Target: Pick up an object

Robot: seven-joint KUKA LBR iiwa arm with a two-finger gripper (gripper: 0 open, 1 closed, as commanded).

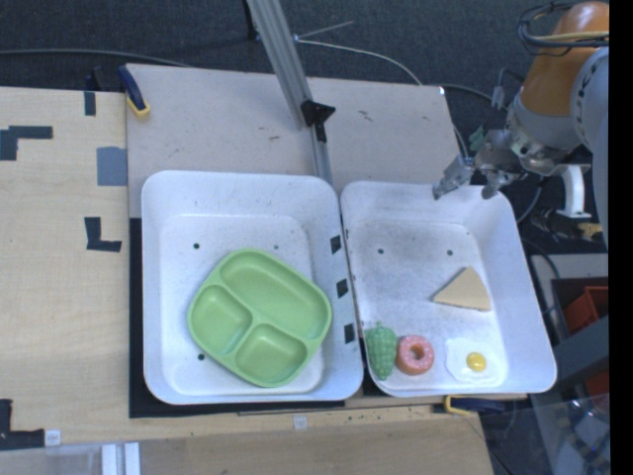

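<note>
The tabletop (59, 265) is light wood on the left, with dark tape marks on it. A clamp (134, 92) with a yellow and blue handle lies near the top left corner of the grey board under the bins.

The left bin (163, 201) holds one item: a green tray (259, 317) with three compartments. The tray lies flat in the lower middle of the bin, turned at an angle to the bin walls.

A metal pole (282, 52) runs from the top of the view down to the gap between the two bins.

The right bin (396, 201) holds four items. A green fruit (381, 351) sits at the lower left, against the near wall. A pink donut (414, 354) lies just beside it on the right. A fried egg (473, 361) lies further right, in the lower right corner. A tan wedge (463, 291) lies flat above the egg, apart from the other items.

The pincer (463, 178) hangs over the upper right rim of the right bin, well apart from all four items. Nothing is between its fingers. Whether they are apart or together cannot be told. The arm (559, 77) enters from the right edge.
</note>
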